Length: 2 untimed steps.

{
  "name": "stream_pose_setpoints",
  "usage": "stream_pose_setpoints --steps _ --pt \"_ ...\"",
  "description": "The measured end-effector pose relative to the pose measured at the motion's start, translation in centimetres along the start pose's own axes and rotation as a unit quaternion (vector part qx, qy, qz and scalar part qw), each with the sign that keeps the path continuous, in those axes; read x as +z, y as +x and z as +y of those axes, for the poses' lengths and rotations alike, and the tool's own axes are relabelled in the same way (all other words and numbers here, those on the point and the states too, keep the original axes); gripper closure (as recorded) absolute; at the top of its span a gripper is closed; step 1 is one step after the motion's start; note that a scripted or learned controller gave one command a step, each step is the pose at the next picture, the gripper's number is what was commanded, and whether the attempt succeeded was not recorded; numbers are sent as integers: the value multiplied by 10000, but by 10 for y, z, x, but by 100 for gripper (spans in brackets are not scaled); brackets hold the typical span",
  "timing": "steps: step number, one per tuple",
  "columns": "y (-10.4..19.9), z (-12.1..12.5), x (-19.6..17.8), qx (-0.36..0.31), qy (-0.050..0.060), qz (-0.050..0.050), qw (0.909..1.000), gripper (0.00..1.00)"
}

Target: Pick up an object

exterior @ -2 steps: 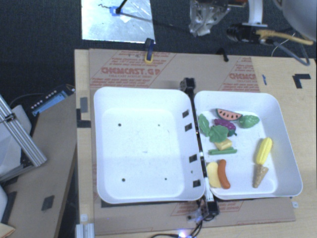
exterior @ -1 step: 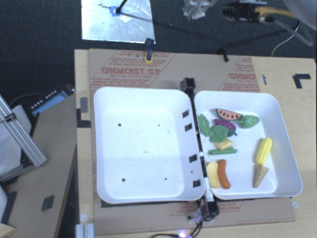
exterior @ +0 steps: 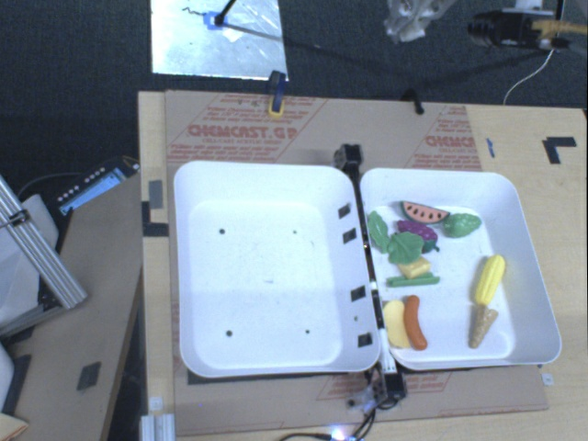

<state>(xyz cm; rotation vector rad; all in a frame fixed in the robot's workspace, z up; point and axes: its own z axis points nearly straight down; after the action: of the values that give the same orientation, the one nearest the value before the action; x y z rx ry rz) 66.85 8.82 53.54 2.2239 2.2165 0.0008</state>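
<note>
The right white bin (exterior: 528, 246) holds several toy foods. A watermelon slice (exterior: 424, 212) lies at the back beside a green leaf (exterior: 462, 224) and purple grapes (exterior: 418, 231). More greens (exterior: 402, 246), a yellow wedge (exterior: 415, 266) and a green bean (exterior: 412, 281) sit in the middle. A corn cob (exterior: 490, 278) and a cone (exterior: 481, 325) lie at the right. A red sausage (exterior: 414, 322) rests next to a pale yellow piece (exterior: 394, 323) at the front. My gripper (exterior: 410, 12) hangs blurred, high above and behind the bench, away from both bins.
The left white bin (exterior: 266, 265) stands beside the right one, joined by a black hinge strip (exterior: 360, 246). A shiny metal sheet (exterior: 218, 24) lies beyond the bench. A yellow-blue clamp (exterior: 276, 95) sits on the back edge. An aluminium frame (exterior: 37, 255) stands at the left.
</note>
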Motion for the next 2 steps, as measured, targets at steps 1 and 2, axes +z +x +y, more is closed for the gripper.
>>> stream_pose_setpoints --steps 1,2 --pt "19 0 0 -38 -5 9 10000 100" --pt "41 0 0 -39 -6 10 10000 100"
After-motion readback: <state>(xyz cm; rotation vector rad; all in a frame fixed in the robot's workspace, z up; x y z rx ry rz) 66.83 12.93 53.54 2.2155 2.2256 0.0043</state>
